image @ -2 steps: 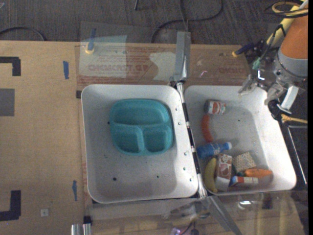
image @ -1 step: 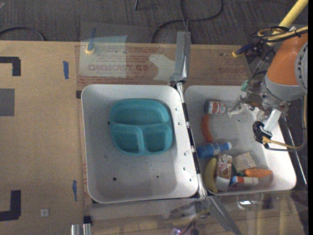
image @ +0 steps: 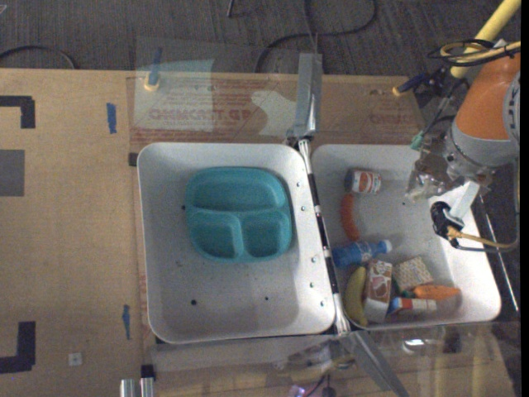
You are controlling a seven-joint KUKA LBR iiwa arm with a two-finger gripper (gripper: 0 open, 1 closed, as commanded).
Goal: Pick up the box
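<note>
Our two-finger gripper (image: 427, 182) is hovering over the right white bin (image: 483, 300); we cannot tell its state. We are risking a grab of the neighbouring yellow banana (image: 356, 294), since it is crowding the small red-and-white carton box (image: 379, 289)

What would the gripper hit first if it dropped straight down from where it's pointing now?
Probably bare floor of the right bin near its upper right corner. The gripper hangs right of the can, well away from the box; depth is unclear.

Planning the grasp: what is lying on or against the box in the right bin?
The box stands among clutter: the banana along its left, the blue bottle just above, a cracker at its right. What lies under it is covered.
</note>
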